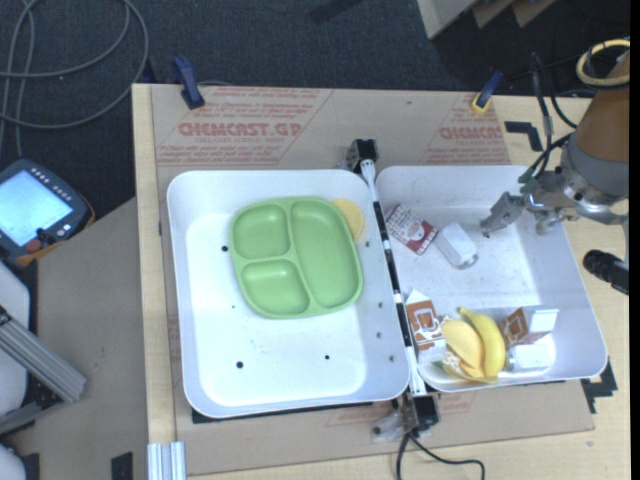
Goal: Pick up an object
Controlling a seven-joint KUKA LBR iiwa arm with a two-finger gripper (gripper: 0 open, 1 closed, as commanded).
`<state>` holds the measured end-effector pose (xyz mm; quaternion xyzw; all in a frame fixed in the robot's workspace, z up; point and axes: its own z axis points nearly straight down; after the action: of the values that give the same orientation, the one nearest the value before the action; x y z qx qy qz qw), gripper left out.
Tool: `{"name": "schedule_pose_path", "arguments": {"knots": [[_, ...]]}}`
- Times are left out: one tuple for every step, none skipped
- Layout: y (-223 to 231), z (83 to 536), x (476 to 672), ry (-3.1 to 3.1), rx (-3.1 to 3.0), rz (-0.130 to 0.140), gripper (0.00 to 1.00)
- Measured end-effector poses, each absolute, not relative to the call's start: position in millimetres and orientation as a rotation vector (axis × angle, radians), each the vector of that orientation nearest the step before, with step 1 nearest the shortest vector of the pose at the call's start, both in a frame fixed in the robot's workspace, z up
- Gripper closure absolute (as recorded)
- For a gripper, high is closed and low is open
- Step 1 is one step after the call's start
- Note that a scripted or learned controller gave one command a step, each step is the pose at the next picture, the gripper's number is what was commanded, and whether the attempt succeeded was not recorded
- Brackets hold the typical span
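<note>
The desk (300,118), a brown board clamped at its far edge, carries two shallow white bins side by side. The left bin (200,288) holds a green divided plate (297,256) with a small yellow object (350,213) tucked just beside its far right corner. The right bin (560,298) holds the candidates for the pick: a banana (478,343) near the front edge, a brown-and-white carton (422,323) just beside it against the dividing wall, a red-and-white packet (408,228) toward the far left corner, a small pale block (458,245) near the middle, and a small boxed item (530,326) at the front right. The arm enters from the right, and the gripper (505,213) hangs over the far part of the right bin with nothing seen between its fingers; whether they stand apart or together cannot be told at this angle. In the inspector's judgement the approach is not yet complete. The pale block lies nearest and apart from its neighbours, so it is the sensible target. A sound attempt would centre over it, descend straight, and close only once the fingers straddle it, keeping clear of the packet.
</note>
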<state>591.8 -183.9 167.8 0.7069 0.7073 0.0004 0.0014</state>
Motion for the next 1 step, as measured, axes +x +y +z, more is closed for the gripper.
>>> {"name": "schedule_pose_path", "arguments": {"knots": [[-177.3,136.8,488.5,2.220,2.224,-0.001,0.00]]}}
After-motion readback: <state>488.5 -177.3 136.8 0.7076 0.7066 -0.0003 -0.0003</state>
